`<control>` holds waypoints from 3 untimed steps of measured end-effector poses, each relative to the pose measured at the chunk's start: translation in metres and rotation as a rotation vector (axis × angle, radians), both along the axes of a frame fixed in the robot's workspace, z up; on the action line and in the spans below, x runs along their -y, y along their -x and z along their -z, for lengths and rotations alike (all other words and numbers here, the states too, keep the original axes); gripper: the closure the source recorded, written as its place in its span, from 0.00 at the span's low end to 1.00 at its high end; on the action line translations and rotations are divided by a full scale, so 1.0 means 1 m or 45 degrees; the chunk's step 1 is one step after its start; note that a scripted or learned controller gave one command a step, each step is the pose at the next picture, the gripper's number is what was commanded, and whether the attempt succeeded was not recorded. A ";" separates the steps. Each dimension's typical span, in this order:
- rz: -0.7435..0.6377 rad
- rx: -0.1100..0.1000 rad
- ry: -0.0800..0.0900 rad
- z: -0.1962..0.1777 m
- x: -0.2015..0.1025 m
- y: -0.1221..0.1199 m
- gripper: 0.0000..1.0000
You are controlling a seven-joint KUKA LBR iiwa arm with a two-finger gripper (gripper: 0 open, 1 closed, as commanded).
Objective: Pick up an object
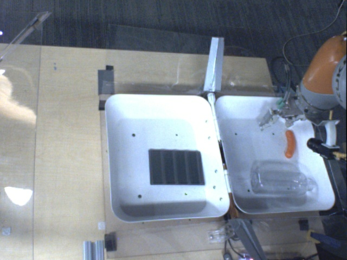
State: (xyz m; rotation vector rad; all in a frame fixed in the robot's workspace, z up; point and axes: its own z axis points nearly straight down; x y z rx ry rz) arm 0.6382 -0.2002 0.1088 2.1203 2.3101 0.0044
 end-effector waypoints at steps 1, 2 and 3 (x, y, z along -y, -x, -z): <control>-0.072 -0.002 -0.004 0.020 0.003 0.032 0.00; -0.072 -0.002 -0.004 0.020 0.003 0.032 0.00; -0.127 0.003 -0.001 0.021 0.003 -0.023 0.00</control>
